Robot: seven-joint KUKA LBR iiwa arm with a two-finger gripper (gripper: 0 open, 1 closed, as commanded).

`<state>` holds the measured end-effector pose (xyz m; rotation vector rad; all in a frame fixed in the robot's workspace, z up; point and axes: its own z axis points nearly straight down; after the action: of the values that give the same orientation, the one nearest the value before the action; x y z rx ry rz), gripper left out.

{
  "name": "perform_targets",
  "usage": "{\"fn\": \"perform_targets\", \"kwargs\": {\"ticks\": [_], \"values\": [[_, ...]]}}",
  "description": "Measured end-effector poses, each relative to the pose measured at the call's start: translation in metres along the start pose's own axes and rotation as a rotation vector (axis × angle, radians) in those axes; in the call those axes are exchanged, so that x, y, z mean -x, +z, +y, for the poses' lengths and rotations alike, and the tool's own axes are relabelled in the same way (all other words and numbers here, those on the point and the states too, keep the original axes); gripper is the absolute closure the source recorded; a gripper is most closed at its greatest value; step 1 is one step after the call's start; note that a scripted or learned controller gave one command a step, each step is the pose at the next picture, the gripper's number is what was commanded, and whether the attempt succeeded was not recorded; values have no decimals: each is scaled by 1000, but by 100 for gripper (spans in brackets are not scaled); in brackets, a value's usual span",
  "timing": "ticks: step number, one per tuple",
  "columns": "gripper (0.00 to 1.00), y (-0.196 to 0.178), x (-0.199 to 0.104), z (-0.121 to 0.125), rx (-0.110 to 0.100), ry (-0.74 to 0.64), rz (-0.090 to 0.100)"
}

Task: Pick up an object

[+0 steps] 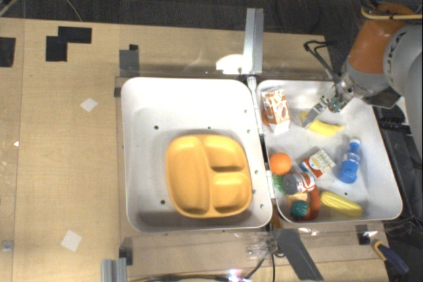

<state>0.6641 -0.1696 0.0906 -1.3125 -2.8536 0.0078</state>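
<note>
Over right bin (390, 205) | claw (328, 105) above banana (322, 127) | grip state unclear, fingers too small to read

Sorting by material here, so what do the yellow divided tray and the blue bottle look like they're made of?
The yellow divided tray looks like moulded plastic: uniform colour, rounded compartments, soft satin sheen. The blue bottle looks like glossy, possibly translucent plastic with a pale cap, though it is too small to be sure.

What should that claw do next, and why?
Probably drop straight down a little: the gripper hangs right over the upper end of the banana in the right bin, with nothing between its fingers that I can make out.
</note>
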Motion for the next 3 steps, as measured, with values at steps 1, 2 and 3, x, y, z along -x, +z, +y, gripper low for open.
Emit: {"fn": "perform_targets", "kwargs": {"ticks": [1, 2, 3], "values": [[0, 4, -23, 17, 3, 141, -6], [100, -12, -22, 22, 14, 131, -16], [100, -99, -77, 73, 14, 376, -3]]}}
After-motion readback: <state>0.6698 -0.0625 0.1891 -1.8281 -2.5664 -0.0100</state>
